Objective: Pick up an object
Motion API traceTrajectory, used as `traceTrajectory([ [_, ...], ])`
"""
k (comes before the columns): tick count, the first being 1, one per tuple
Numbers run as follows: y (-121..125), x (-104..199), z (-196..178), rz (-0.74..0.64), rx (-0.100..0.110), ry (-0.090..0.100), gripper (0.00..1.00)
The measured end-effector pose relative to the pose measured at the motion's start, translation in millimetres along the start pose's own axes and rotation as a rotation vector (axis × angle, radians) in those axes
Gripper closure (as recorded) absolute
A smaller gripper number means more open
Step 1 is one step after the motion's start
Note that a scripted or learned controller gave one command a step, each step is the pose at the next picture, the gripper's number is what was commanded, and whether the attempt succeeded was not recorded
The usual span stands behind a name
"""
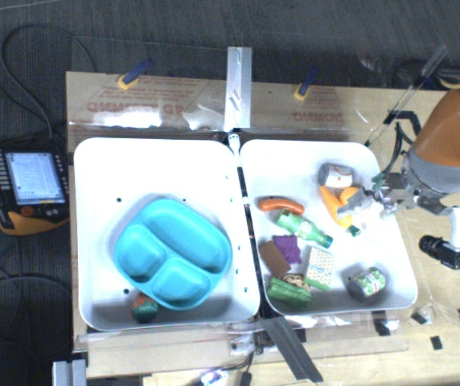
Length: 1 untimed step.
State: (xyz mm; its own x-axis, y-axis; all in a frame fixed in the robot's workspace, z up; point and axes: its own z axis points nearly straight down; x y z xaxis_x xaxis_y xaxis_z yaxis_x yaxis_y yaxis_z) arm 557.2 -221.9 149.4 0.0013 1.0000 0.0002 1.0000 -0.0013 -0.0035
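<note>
The arm [443, 147] comes in from the right edge of the frame, its orange band sitting above the upper right corner of the right bin [391, 288]. The gripper [368, 198] hangs low over that bin's upper right part, just beside an orange piece [333, 197] and a grey-and-white round object [336, 174]. Whether the gripper is apart or together I cannot tell; its tip is small and blurred, and it may be touching the orange piece.

The other things in the right bin lie loose: a red-orange curved object [281, 205] toward the upper left, a green bottle [304, 229] below it, a purple item [290, 249] and a brown block [273, 256] near the centre, a white-green packet [320, 267], a green vegetable shape [289, 291] at the lower edge, and a grey-green can [366, 282] at the lower right.

The left bin [101, 175] holds a blue divided tray [174, 252], with a small dark red-green object [143, 306] touching its lower left rim. A handheld control pendant [25, 185] lies at the frame's left, off the desk [435, 296].
</note>
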Motion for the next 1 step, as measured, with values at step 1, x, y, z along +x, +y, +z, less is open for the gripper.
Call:
traceTrajectory([
  [1,16.3,11.2,52.9,-0.056,-0.007,0.008,0.0],
])
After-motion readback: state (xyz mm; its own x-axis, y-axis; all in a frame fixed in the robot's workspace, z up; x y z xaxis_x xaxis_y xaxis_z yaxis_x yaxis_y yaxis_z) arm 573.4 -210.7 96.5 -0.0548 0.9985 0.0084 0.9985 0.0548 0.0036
